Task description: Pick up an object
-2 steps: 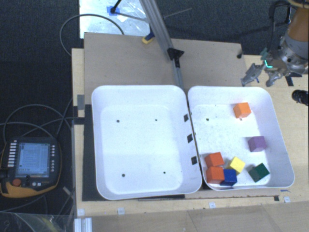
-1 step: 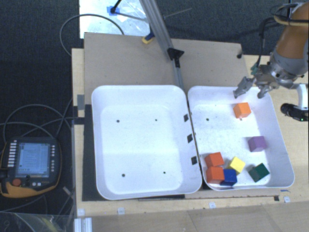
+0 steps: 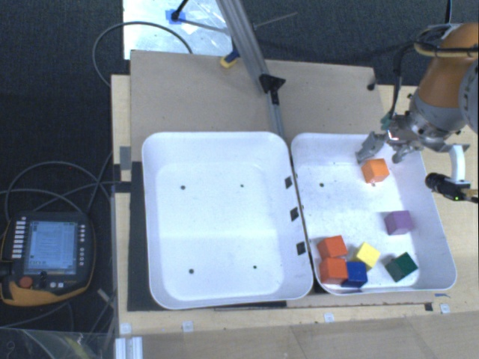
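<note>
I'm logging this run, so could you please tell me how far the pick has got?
Done: the tool has reached the right bin, just above the lone orange cube. In hand: nothing that I can see; that cube rests on the bin floor below the fingers. Left: close on a block and lift it. The purple cube and the cluster near the front edge lie untouched.

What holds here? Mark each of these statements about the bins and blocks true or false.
1. All the blocks lie in the right bin. True.
2. The fingers clamp the purple block. False: that block lies apart, lower in the bin; the gripper hangs just above the lone orange block.
3. The green block sits in the left bin. False: it is in the right bin, near its lower right corner.
4. The yellow block lies beside the blue block. True.
</note>
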`<action>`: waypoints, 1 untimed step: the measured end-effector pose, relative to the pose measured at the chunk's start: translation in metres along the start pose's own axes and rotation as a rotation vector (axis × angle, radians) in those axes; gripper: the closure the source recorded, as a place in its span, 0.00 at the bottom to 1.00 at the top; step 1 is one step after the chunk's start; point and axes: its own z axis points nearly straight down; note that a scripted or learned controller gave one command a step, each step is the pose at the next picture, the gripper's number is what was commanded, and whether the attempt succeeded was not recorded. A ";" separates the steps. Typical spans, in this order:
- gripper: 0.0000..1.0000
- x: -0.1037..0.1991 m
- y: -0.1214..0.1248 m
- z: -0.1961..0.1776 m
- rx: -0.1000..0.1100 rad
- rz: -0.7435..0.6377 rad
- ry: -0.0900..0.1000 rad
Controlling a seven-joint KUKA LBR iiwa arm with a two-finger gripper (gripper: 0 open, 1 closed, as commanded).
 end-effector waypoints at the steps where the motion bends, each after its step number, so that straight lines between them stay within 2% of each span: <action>1: 0.00 -0.002 -0.004 0.039 -0.008 -0.001 -0.003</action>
